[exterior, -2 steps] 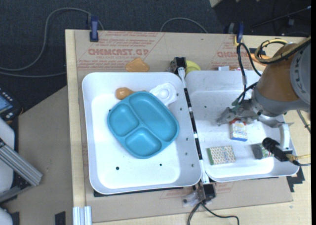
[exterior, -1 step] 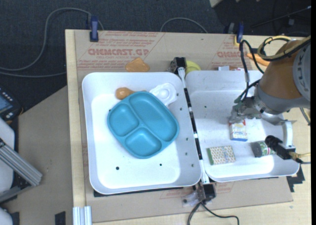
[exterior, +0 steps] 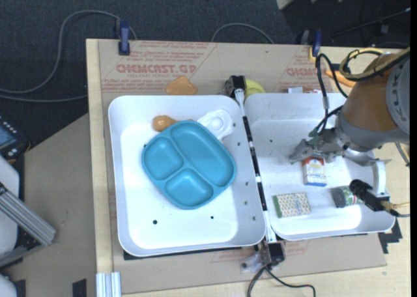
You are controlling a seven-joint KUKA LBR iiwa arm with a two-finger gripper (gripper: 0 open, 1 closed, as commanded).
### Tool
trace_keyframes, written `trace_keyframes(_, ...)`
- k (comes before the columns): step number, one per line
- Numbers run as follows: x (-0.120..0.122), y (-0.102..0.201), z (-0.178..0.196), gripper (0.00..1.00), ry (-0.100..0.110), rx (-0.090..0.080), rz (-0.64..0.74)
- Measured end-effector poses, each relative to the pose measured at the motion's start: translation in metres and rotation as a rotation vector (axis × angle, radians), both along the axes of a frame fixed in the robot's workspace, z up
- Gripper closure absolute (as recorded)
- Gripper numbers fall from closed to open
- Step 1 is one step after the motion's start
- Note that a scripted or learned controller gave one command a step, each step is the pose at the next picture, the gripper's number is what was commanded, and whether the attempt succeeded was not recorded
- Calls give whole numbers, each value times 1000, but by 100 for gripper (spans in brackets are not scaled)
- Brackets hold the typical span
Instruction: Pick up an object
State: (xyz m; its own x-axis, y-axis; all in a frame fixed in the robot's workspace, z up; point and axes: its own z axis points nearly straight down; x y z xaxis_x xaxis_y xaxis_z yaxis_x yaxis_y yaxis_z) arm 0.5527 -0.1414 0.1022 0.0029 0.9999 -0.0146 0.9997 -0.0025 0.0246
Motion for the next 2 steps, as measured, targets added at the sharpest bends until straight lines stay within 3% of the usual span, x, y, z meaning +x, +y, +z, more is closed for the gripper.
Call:
trace_keyframes(1, 1, 0, 11, 100, -3, -1, 0)
trace_keyframes(2, 0, 0, 10, 0, -2, -1, 0)
